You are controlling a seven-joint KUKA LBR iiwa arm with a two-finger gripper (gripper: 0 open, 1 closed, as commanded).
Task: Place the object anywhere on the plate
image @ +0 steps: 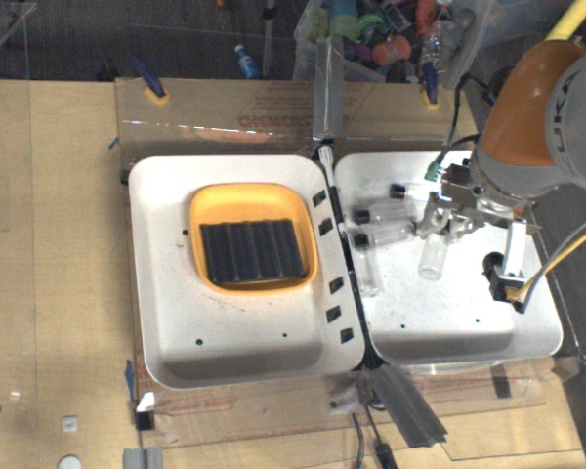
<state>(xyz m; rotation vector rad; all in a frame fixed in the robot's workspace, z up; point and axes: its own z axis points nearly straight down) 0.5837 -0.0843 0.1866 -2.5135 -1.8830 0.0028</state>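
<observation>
Listener: Bench from above, left to right. What comes first?

Describer: Left white bin [166, 340]. An orange plate [207, 203] lies in its middle, and a black ribbed block [252, 250] rests flat on the plate, inside the rim.

Listener: And right of that?

Describer: Right white bin [449, 325], touching the first along a centre divider. Small clear tubes [386, 231] lie near its left side. Just beside them, the gripper [438, 225] hangs over the bin's upper middle, well apart from the plate.

Listener: Is it open or closed?

Describer: I cannot tell; clear parts blur together there. Nothing is visibly held. The grey arm [532, 106], with its orange band, reaches in from the right.
</observation>
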